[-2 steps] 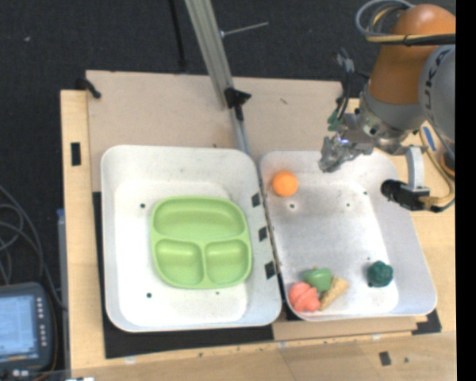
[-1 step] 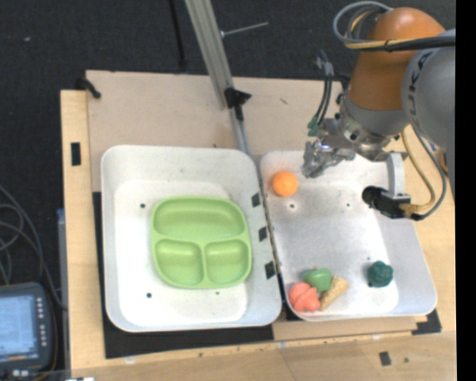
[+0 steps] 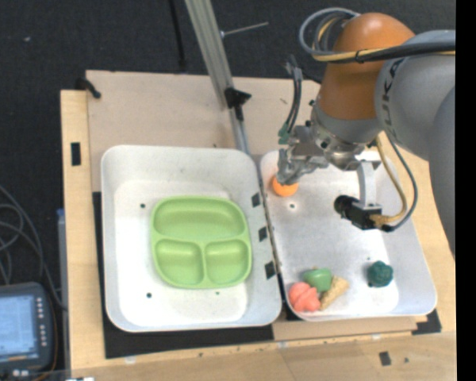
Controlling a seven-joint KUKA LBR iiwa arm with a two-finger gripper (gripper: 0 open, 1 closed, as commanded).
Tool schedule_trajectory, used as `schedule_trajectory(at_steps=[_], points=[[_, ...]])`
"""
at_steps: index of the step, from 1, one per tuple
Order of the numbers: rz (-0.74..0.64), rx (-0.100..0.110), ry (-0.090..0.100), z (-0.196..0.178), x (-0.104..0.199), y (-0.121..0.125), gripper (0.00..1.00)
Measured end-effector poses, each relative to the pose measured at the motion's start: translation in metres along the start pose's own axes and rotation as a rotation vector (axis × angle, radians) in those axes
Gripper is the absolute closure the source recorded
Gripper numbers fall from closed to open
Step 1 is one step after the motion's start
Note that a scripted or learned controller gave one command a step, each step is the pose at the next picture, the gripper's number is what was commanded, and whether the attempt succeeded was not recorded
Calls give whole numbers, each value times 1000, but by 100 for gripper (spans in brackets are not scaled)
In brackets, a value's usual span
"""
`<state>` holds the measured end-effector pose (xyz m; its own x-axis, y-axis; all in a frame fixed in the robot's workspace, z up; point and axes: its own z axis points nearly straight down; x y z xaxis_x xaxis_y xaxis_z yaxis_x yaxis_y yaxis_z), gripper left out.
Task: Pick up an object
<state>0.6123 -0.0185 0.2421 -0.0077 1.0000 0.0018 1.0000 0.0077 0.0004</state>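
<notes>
Here your tool [image 3: 289, 173] hangs over the orange ball [image 3: 284, 186] at the far left corner of the right bin [image 3: 404, 292]; whether it grips, you cannot tell. Crowded against the bin wall, the ball may roll free.

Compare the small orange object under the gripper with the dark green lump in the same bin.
The small orange object sits at the right bin's far left edge, directly under the gripper; the dark green lump lies alone near the bin's near right corner. One is bright orange, the other deep green. Both are small, rounded, and rest in the right white bin.
</notes>
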Motion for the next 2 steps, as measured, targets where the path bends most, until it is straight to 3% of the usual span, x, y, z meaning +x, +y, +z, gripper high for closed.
schedule_trajectory(at_steps=[2], points=[[-1, 0, 1, -16, 98, -52, 100]])
